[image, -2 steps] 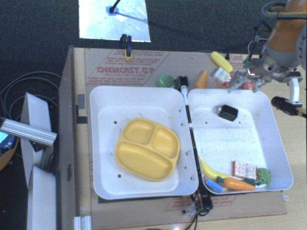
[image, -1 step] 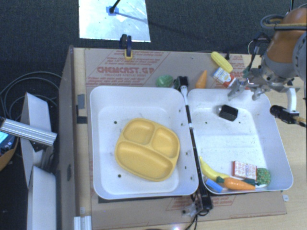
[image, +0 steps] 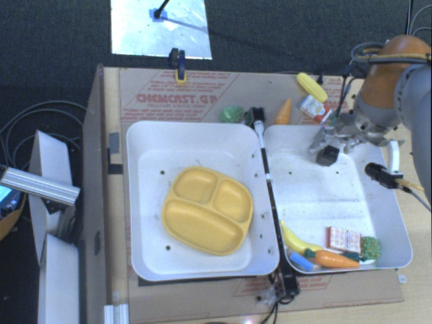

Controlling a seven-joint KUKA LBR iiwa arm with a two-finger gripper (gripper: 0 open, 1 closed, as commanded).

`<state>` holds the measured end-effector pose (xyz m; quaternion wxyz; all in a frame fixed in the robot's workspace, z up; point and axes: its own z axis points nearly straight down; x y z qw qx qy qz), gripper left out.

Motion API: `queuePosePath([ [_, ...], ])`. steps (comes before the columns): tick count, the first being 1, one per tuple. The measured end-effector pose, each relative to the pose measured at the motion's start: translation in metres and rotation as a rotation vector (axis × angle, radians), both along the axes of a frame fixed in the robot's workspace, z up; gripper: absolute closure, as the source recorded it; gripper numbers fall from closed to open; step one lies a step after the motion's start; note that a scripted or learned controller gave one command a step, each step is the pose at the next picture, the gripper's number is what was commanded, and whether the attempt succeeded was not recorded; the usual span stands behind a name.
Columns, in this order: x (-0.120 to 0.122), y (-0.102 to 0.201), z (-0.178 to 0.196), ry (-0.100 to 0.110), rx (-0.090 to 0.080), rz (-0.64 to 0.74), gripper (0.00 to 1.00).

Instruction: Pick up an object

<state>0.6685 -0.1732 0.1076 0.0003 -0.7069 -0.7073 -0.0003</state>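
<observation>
Jaws (image: 329, 152) sit low over the far edge of the right bin (image: 388, 211), and from my seat I cannot tell how they stand, since the dark fingertip block hides any gap and I see nothing held there. My arm (image: 395, 73) comes in from the right, its orange band above the grey wrist. At the near edge of the right bin lies a cluster of things to pick: a banana (image: 295, 238) along the left wall, a carrot (image: 335, 259) beside it with a small blue piece (image: 301, 262) at its left end, a red-and-white box (image: 344, 238) just behind the carrot, and a green ball (image: 370, 248) toward the near right corner. All of these are well apart from the jaws. The left bin (image: 145, 174) holds a yellow tray (image: 207, 210) with three compartments, near its middle. On the table (image: 169, 96) beyond the bins' far edges I see a green lump (image: 232, 114), an orange cone (image: 283, 112), a yellow piece (image: 312, 86) and a red-and-white pack (image: 312, 106).
</observation>
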Motion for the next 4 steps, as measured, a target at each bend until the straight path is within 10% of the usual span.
queuePosePath([
  [1,0.002,0.000,0.014,-0.006,-0.002,0.002,1.00],
  [2,0.002,0.000,0.014,-0.006,-0.003,0.003,0.00],
  [3,-0.029,0.015,-0.025,0.003,0.000,0.000,0.00],
  [4,-0.026,0.014,-0.012,-0.006,-0.002,0.001,1.00],
])
